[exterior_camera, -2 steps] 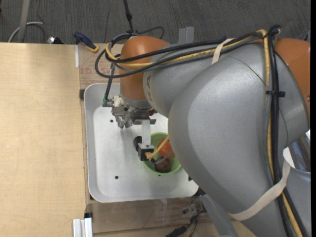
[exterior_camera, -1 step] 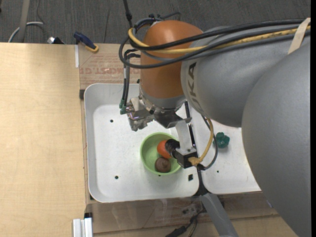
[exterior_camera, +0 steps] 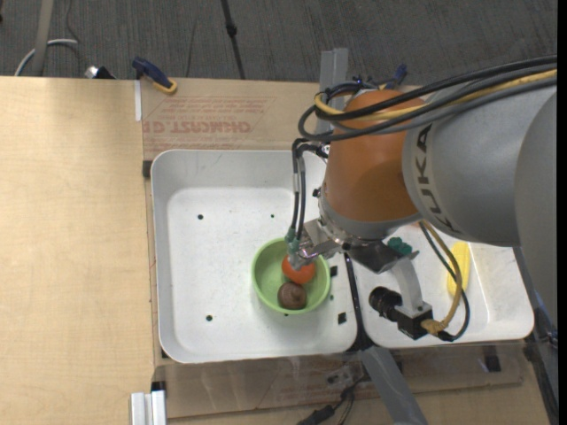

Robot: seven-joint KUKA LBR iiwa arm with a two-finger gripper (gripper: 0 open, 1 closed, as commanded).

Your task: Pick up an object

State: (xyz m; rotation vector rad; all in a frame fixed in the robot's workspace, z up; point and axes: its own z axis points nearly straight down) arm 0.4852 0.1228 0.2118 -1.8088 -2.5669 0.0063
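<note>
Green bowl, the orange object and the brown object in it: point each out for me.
green bowl (exterior_camera: 266,283): camera view, left rim.
orange object (exterior_camera: 299,271): camera view, its visible top.
brown object (exterior_camera: 291,297): camera view, its middle.

I count two white bins: the left bin (exterior_camera: 190,264) and the right bin (exterior_camera: 500,304) beside it. Inside the left bin I see one green bowl (exterior_camera: 268,283). In that bowl I count two items: one orange-red object (exterior_camera: 299,271) and one brown object (exterior_camera: 292,296) just beside it.
</note>
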